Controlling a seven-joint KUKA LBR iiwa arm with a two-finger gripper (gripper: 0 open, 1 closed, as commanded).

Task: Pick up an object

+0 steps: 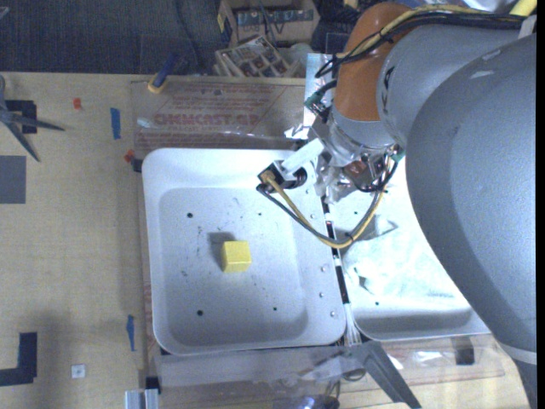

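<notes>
A small yellow cube point(237, 256) lies alone on the floor of the left white bin point(170, 186), a little left of its middle. My gripper point(329, 192) hangs below the orange band of the arm, over the rim shared by the two bins, near their far end. It is up and to the right of the cube, well apart from it. Nothing shows in its grasp.
The grey arm covers most of the right bin point(409, 301); only that bin's near left part shows. A clear plastic sheet point(213, 109) lies on the bench behind the left bin. Bare wooden bench stretches to the left.
</notes>
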